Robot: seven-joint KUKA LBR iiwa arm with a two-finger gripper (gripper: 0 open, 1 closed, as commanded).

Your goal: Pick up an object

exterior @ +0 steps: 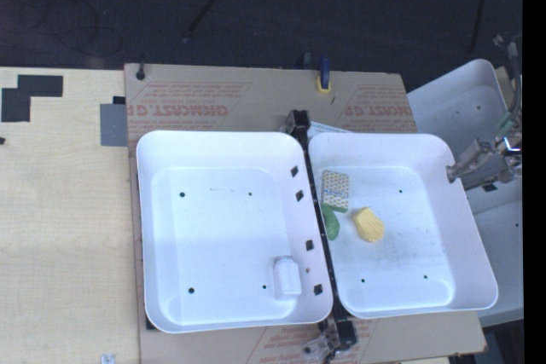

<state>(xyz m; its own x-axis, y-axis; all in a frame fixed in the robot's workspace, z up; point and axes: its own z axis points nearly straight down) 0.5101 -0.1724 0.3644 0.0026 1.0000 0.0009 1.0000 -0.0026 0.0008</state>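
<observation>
Yellow object (368,224) lies untouched in right bin (426,151); gripper (486,162) at rim, aperture indeterminate. Approach phase; next req. descent over obj.

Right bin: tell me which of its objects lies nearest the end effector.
The yellow object, farthest right of the three toward the end effector; the green object and patterned grey block hug the bin's left wall.

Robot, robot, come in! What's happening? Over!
Pincer at right bin's edge, nothing visibly held. Yellow thing, green thing inside. Path clear.
</observation>
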